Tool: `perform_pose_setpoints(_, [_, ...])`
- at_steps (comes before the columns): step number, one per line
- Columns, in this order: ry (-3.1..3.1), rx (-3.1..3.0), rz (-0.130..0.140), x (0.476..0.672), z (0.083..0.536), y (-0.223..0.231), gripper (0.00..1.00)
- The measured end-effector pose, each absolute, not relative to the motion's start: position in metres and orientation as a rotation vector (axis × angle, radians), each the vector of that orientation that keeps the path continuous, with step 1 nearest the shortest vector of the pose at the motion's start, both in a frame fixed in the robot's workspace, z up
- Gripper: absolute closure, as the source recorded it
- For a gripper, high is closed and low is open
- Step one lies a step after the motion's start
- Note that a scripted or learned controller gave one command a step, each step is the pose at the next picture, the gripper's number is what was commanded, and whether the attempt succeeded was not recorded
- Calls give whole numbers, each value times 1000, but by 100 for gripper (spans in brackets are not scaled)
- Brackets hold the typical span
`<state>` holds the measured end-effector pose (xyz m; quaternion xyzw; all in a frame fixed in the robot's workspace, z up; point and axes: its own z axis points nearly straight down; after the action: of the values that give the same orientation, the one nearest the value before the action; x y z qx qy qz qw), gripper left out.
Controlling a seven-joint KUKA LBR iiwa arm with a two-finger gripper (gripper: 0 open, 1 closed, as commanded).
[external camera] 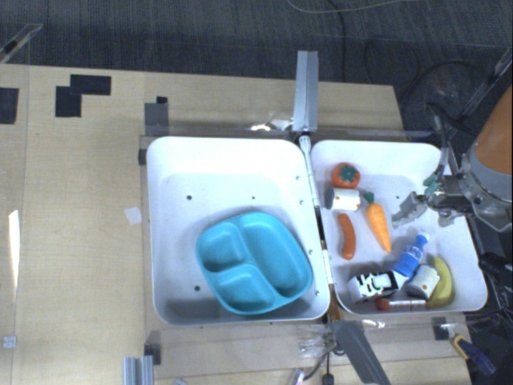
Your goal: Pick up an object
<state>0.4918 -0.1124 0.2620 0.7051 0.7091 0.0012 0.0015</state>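
Two shallow white bins side by side on the bench. Left bin (172,215): one blue divided tray (254,261), lying toward the near wall, nothing in its compartments. Right bin (401,163): small items, loosely scattered, so most can be reached singly. Entries: tomato (346,175) near the far-left corner; white cylinder (345,201) just below it; sausage (347,236) and carrot (378,224) lying lengthwise, near each other but apart; blue bottle (409,257), banana (439,281), black-and-white toy (377,283) and red marker (397,303) crowded along the near wall. Gripper (413,207): reaching in from the right, over bare bin floor between carrot and right wall, nothing visibly between its fingers; opening cannot be told. Judgement: no object picked yet; carrot and blue bottle lie nearest.
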Motion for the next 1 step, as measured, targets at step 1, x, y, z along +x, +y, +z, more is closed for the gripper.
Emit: perform_pose_setpoints(1, [2312, 2124, 2, 530, 148, -125, 0])
